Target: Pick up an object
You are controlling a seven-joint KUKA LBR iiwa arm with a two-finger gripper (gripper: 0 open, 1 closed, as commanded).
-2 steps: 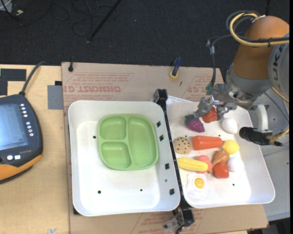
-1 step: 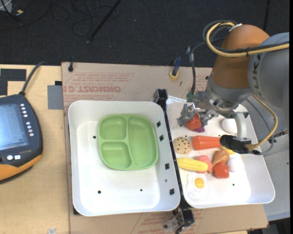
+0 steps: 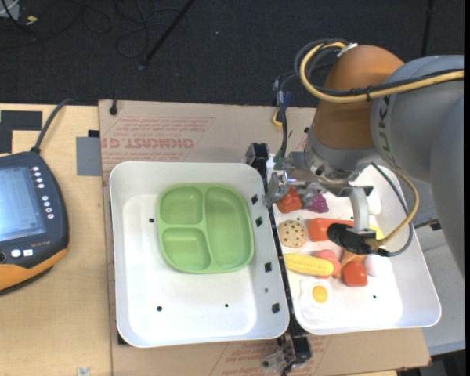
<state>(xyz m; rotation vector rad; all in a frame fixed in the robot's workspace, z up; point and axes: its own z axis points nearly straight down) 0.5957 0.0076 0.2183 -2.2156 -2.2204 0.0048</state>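
The gripper (image 3: 286,185) hangs low at the right bin's (image 3: 411,308) 11 o'clock corner, beside a red toy (image 3: 290,202) and a purple one (image 3: 319,204). The toys crowd together: cookie (image 3: 292,232), corn (image 3: 309,265), egg (image 3: 319,294). Packed so tightly, neighbours may get nudged or two pinched together, and the bin wall may block the descent.
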